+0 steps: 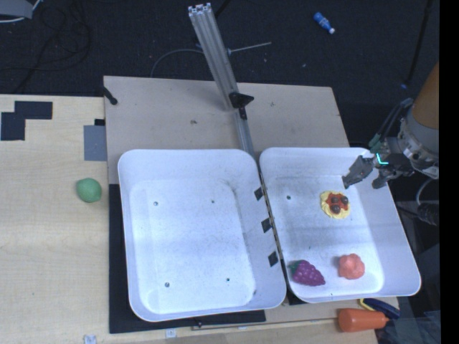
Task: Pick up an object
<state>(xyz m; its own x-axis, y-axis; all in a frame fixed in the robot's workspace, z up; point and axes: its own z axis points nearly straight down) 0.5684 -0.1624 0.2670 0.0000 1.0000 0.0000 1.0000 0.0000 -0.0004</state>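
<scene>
In the right bin (301, 165) lie three objects: a yellow disc with red dots (335, 204) near the middle, a purple grape bunch (308, 272) at the front left, and a pinkish-red lump (351, 266) at the front right. My gripper (367, 173) hangs over the bin's far right rim, up and to the right of the yellow disc. Its two dark fingers are spread apart with nothing between them.
The left bin (186, 228) sits beside the right one. A green ball (89, 190) rests on the bench to the left. An orange object (362, 319) lies just below the right bin's front edge. A slanted metal rail (219, 56) rises behind the bins.
</scene>
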